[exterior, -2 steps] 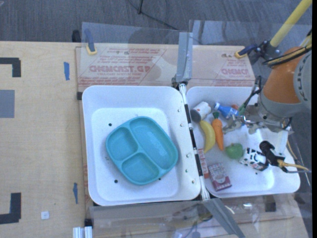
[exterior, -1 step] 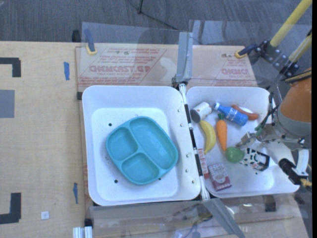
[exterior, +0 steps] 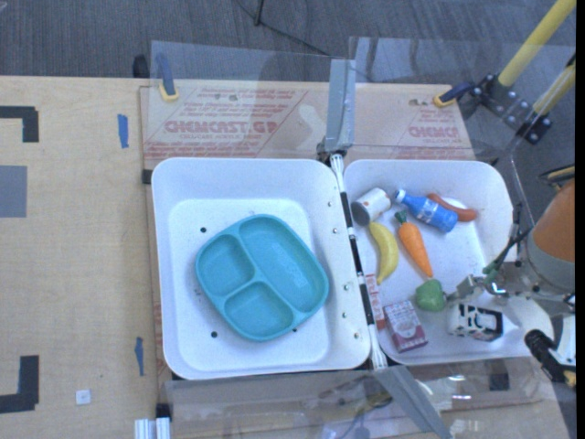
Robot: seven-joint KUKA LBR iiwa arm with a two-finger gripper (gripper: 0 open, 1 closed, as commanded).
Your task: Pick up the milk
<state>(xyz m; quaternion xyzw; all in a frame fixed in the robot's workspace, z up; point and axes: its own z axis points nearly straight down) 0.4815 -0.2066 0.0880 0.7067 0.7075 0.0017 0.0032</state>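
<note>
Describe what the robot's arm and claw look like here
At the right edge, the arm shows a rounded orange band above a grey wrist. The claw is pale metallic grey, with slim parts reaching left. Its finer details are too blurred to make out.

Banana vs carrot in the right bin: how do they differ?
The banana is yellow and curved; the carrot is orange, straight and tapered. The banana lies nearer the bin divider, the carrot to its right. Both lie flat, side by side, roughly lengthwise, in the right bin.
</note>
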